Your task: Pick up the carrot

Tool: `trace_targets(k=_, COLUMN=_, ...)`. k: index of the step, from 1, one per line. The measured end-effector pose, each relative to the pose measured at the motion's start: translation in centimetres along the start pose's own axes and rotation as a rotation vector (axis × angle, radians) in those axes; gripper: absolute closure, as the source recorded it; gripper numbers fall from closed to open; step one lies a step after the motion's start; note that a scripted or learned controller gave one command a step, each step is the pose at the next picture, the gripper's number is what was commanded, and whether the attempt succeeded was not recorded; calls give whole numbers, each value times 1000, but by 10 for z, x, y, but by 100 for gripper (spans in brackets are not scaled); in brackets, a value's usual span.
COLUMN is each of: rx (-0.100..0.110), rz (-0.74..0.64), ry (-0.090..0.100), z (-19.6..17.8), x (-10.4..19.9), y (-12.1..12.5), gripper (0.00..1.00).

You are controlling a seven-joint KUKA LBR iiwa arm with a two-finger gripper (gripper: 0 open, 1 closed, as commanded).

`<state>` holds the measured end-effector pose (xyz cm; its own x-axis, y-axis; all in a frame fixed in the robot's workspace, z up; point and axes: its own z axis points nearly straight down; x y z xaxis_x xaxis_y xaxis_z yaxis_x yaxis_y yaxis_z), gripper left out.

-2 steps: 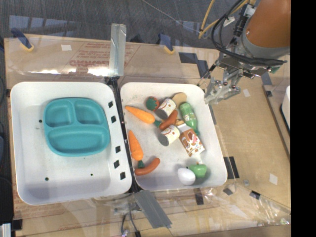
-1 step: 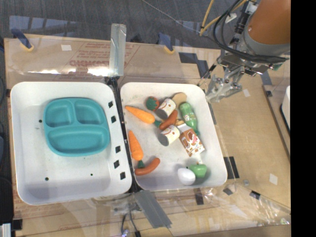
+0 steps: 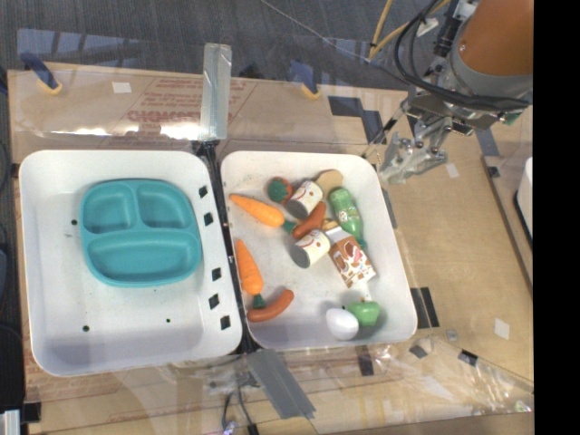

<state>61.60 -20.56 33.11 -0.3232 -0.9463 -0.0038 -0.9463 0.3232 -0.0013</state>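
Nearest the camera, in the right bin (image 3: 399, 288), lie a white egg (image 3: 342, 323), a green pepper (image 3: 366, 313) and a sausage (image 3: 271, 305). Just above the sausage, one carrot (image 3: 248, 268) lies along the bin's left wall, tip pointing away, its green end touching the sausage. A second carrot (image 3: 257, 210) lies farther back, slanted, with bare floor on both sides. Beyond it crowd cans, a bottle and a carton. The left bin (image 3: 54, 333) bears a teal tray (image 3: 140, 230). My gripper (image 3: 410, 159) hangs past the right bin's far right corner, holding nothing; how wide it stands I cannot tell. I judge the far carrot the better target: come down over its middle, fingers set across its length.
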Motion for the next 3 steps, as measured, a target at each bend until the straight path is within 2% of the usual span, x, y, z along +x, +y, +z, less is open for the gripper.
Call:
trace_targets(k=1, rx=3, rz=-141, ry=2, z=-65, x=-9, y=-41, gripper=100)
trace_targets(k=2, rx=1, rz=-454, ry=2, z=-80, x=-11, y=-41, gripper=100)
trace_targets(k=3, rx=-8, rz=-746, ry=0, z=-30, x=-17, y=-38, gripper=100)
